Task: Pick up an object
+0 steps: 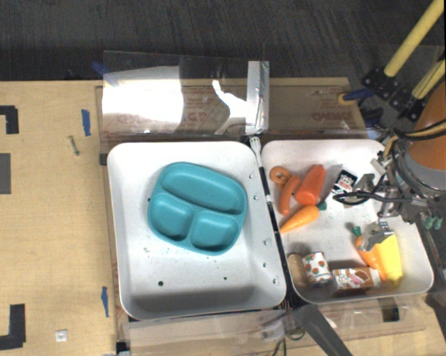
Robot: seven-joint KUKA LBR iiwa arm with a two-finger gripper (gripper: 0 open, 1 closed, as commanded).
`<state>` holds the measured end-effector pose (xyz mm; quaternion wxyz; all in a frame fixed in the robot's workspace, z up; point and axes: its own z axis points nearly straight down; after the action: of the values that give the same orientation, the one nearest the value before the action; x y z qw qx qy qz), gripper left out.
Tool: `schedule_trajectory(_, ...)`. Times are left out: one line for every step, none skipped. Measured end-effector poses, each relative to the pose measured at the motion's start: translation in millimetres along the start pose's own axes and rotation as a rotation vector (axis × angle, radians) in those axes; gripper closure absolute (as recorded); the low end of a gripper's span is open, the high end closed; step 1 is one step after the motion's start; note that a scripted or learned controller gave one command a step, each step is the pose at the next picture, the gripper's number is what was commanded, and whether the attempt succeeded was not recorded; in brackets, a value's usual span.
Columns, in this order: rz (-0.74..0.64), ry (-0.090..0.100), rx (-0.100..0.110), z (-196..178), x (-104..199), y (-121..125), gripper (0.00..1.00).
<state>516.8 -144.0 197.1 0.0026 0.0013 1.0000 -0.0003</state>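
Gripper [376,232] sits low over the right bin [331,149], near its right wall, arm coming in from the right with cables trailing across the bin floor. Can't tell from this angle if it's released or clenched; nothing visibly caught in it.

Closest candidate: yellow block [390,257], just below the gripper, with a small orange piece [366,256] touching its left side. Along the near wall: a small printed can [314,267] and a printed tube [353,278] lying flat, tube's end just beside the yellow block. Upper middle of the bin: two carrots [305,200] stacked against each other, plus an orange ring-shaped bit [280,174] by the divider. Small black tag [345,182] near them.

Left bin [129,213] holds a teal divided plate [197,206], well apart from the arm — not the target, in my read.

Advice for the grasp: go for the yellow block. Centre on it, not on the seam with the orange piece, or the pinch likely catches both and slips. Block sits close to the right wall and the tube, so line the closing direction up with whatever free space exists on both sides. Descend straight, close fully before lifting, lift vertically. Watch the cables.
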Motion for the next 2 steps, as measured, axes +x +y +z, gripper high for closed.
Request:
schedule_trajectory(-0.193,-0.018,0.01,94.6,21.0,-76.1,0.0)
schedule_trajectory(-0.197,-0.01,0.003,91.9,22.7,-71.8,1.0)
